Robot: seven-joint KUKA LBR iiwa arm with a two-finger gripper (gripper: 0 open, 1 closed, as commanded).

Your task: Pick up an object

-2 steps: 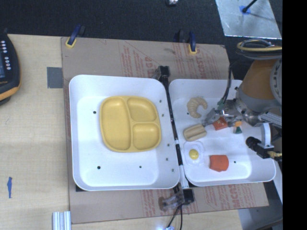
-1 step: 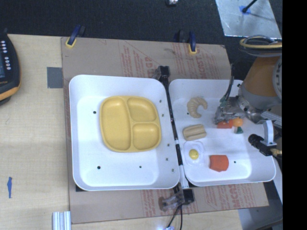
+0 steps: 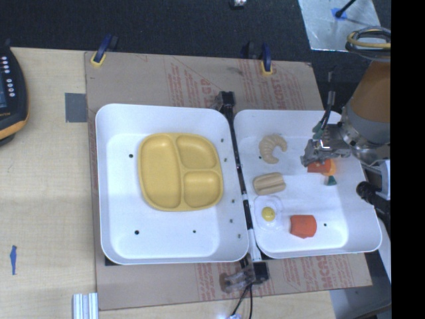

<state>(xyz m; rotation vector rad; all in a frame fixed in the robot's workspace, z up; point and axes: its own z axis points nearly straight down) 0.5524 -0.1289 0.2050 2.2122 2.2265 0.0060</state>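
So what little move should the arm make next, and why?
Probably a short drop straight down. The gripper hovers in the right bin directly over a small orange toy, which shows just beneath it. The croissant and bread roll lie farther left, so the orange toy looks the easiest target.

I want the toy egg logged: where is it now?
The fried egg lies in the right bin, near its left wall toward the front, just below the bread roll and left of the red tomato.
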